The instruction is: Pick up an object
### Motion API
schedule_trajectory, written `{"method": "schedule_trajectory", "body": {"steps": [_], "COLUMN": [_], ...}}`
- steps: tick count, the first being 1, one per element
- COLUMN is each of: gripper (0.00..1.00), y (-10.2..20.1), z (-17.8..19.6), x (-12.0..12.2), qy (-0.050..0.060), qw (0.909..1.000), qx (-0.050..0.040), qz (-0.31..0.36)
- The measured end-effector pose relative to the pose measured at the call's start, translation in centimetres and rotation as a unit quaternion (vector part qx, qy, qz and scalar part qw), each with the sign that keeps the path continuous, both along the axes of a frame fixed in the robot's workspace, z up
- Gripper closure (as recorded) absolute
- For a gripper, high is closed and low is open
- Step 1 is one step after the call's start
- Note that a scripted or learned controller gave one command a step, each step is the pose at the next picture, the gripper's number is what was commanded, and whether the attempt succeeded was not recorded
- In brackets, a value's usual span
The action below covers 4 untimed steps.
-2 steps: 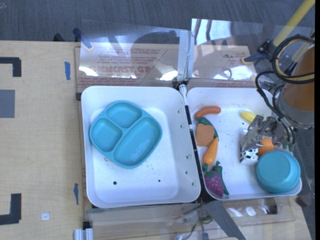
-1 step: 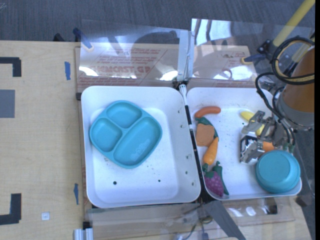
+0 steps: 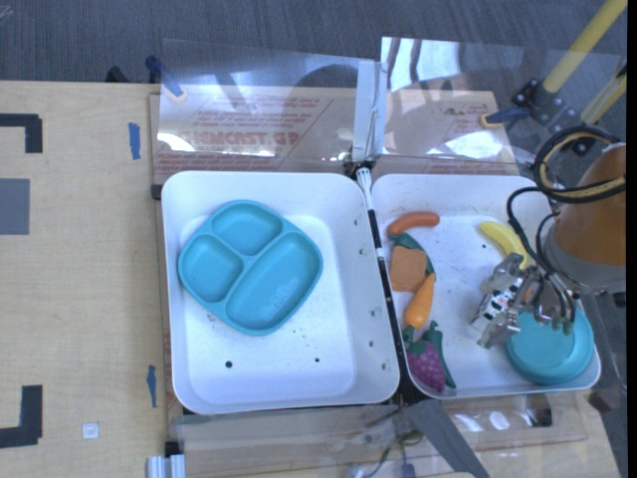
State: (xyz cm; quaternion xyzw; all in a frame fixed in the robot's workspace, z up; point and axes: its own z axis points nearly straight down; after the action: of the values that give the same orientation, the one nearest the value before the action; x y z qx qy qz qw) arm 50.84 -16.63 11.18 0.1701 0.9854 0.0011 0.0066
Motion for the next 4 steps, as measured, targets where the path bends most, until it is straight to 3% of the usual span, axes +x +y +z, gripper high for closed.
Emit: {"method": "schedule_trajectory", "body": {"steps": [1, 2, 3, 4], "gripper": [0.0, 1.0, 1.0, 1.0], "y": [1.2, 1.3, 9.0, 5.8], "z": [-2.3, -0.9, 7.7, -2.1], "x": [0.2, 0.6, -1.0, 1.7], "qy": [0.002, -0.004, 0.0, -0.001], "qw": [0.9999, 0.9999, 1.0, 1.0], "qx": [-0.0008, -0.0009, 0.0004, -0.0009], "qz": [-0.012, -0.011, -0.001, 0.002]}}
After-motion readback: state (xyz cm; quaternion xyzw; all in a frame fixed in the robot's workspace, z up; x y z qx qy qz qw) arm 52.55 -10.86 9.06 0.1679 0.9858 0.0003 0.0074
